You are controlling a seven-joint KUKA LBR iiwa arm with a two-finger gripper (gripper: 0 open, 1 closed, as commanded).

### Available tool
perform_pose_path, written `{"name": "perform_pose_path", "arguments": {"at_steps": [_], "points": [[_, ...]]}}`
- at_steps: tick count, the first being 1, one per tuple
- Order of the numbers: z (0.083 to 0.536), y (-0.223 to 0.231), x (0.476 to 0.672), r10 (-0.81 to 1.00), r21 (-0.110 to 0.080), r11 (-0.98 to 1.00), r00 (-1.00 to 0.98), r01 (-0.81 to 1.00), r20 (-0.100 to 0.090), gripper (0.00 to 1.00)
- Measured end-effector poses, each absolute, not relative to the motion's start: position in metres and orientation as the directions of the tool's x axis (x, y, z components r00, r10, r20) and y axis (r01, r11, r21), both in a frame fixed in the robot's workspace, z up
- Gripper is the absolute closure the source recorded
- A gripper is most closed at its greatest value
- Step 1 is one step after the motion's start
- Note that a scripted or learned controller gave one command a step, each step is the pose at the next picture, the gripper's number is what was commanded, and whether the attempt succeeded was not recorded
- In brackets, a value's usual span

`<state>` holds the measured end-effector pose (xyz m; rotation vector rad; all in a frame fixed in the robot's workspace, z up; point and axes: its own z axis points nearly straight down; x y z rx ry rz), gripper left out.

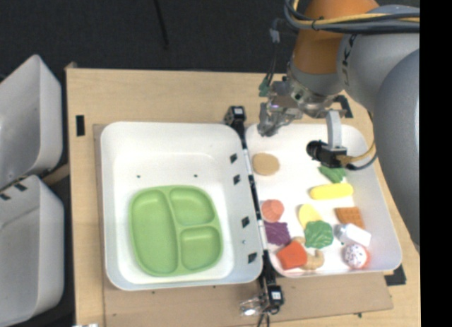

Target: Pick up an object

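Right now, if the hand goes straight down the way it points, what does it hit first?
Probably the bare floor of the right bin at its far left corner. The hand hangs there, with the tan disc just nearer the camera. Depth is unclear, so it might clip the disc.

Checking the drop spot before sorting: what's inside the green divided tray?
The green divided tray in the left bin shows three bare compartments with nothing lying in them. Whatever is beneath the tray is covered.

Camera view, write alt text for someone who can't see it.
A grey and orange arm holds its hand above the top left corner of the right bin, just above a tan disc and a heap of toy food. The left bin holds a green divided tray.
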<state>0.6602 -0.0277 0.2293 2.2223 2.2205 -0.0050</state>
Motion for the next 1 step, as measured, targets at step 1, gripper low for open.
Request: {"name": "perform_pose_path", "arguments": {"at_steps": [1], "points": [[0.2516, -0.0275, 0.6605, 1.000, 0.003, 0.002, -0.002, 1.000, 0.000, 1.00]]}}
